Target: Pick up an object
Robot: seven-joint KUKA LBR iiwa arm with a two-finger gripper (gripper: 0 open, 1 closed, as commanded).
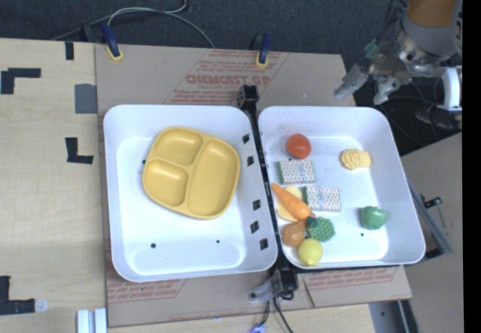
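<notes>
The right bin (391,136) holds small toy foods. A red tomato (298,146) lies near its back left. A yellow corn piece (355,159) sits at the right, and a green pepper (372,216) lies further front. An orange carrot (290,201), green broccoli (321,229), a yellow lemon (310,251) and two checkered blocks (298,171) cluster at the left. My gripper (367,85) hangs open above the bench just behind the right bin's back right corner, with nothing between its fingers.
The left bin (124,196) holds a yellow divided plate (191,171). Clamps (262,53) and cables sit on the cardboard behind the bins. A black hinge strip (256,174) runs between the bins.
</notes>
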